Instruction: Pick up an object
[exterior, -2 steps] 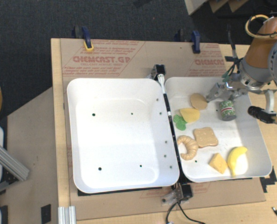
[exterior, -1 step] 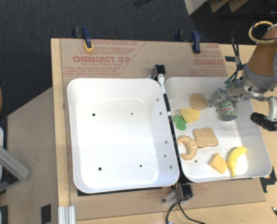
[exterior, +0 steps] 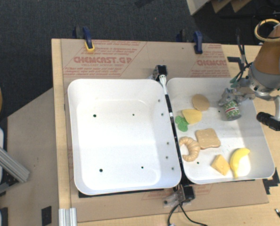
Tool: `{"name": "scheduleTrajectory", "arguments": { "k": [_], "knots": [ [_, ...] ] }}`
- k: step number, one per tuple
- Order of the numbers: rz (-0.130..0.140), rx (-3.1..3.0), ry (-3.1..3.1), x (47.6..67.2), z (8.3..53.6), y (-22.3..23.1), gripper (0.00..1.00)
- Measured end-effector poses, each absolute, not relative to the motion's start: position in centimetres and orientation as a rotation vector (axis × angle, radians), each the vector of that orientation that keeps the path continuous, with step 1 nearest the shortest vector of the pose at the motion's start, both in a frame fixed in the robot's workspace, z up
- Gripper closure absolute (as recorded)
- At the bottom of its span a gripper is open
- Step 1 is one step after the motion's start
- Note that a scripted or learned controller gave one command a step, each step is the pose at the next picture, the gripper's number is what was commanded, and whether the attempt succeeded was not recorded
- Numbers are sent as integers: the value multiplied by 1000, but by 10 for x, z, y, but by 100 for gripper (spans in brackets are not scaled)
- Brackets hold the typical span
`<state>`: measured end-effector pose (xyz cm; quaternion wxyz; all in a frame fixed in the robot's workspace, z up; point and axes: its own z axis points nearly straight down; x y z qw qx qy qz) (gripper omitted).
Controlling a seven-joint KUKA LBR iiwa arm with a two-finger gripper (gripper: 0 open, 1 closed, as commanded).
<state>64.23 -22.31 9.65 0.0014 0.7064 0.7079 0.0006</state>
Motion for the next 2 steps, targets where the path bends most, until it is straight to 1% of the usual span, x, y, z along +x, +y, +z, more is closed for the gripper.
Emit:
{"name": "scheduleTrajectory", "arguments": {
  "k": [1, 2],
  "knots": [
    [17, 2203, 2223, 671, 206, -151, 100],
    [2, 2215, 2232, 667, 203, -80, 100]
  ]
}}
